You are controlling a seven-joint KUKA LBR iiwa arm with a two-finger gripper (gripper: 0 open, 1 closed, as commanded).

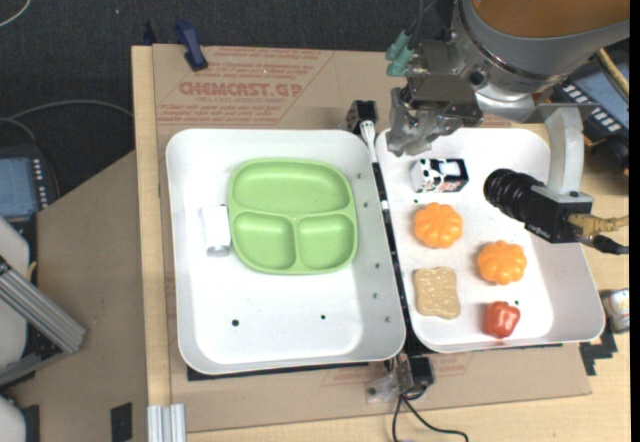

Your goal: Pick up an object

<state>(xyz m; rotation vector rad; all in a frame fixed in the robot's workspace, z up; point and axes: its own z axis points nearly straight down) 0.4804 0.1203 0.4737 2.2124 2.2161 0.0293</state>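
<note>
Gripper: my metal gripper (412, 135) hangs at the right bin's (568, 325) top-left corner; jaw state I cannot tell.
Nearest object: blocky black-and-white cow toy (440, 174), just below it.
Others: two ribbed orange pumpkins (438, 225), flat speckled toast (436, 292), glossy red pepper (501, 319).
Left bin: smooth green divided plate (293, 215).

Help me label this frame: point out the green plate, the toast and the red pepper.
green plate (292, 188): camera view, on its large top compartment.
toast (437, 292): camera view, middle of the slice.
red pepper (501, 320): camera view, on its red body.
</note>
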